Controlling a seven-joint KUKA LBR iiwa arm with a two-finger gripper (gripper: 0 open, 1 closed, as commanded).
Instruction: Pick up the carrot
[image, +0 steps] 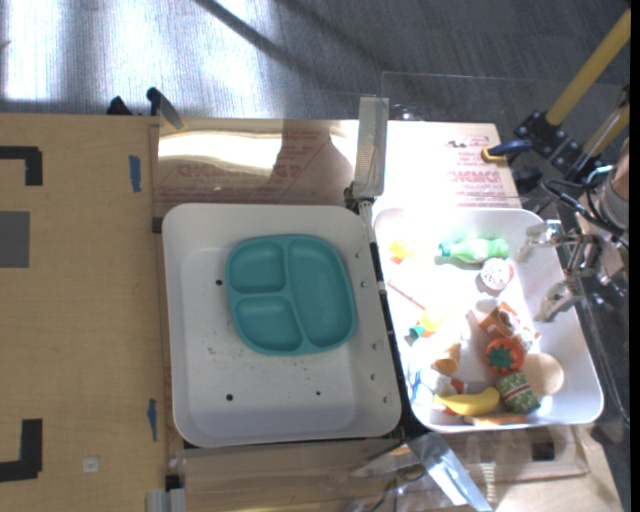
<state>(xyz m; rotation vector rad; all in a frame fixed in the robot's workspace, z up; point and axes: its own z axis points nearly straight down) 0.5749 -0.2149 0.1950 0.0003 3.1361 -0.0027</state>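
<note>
**Gripper off the carrot**

Gripper (560, 270) sits at the right bin's (585, 405) right edge; can't tell its grip state. Carrot (449, 356) lies in that bin's lower middle, just above the banana (470, 402), left of the tomato (504, 352). Teal divided plate (291, 293) sits in the left bin (200, 400).

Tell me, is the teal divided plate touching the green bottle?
Apart. The camera view shows the teal plate lying in the left bin, while the green bottle lies in the right bin.
</note>
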